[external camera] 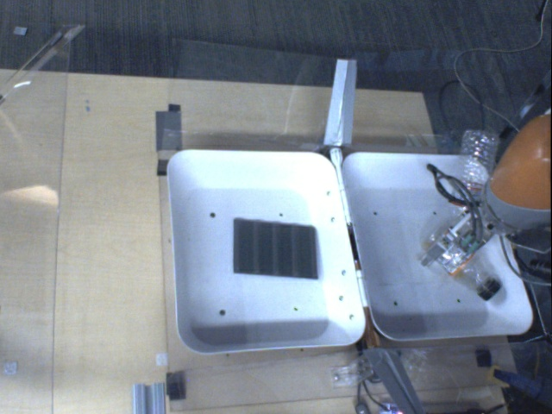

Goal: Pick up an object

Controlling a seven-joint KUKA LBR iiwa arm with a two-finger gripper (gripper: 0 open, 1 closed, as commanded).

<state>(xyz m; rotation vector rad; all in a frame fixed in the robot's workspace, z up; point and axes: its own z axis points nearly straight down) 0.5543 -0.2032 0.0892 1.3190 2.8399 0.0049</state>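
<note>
A dark grey ribbed rectangular pad (276, 248) lies flat in the middle of the left white bin (198, 188). My gripper (444, 253) hangs low over the right white bin (388, 188), in its right half, far from the pad. Nothing can be made out between its tips. The grey arm with its orange band (522, 175) comes in from the right edge above the gripper.
A clear, crumpled-looking plastic thing (474, 155) sits at the right bin's far right rim, close to the arm. A metal bar (341, 102) stands behind the seam between the bins. Pale wooden bench (86, 231) spreads to the left.
</note>
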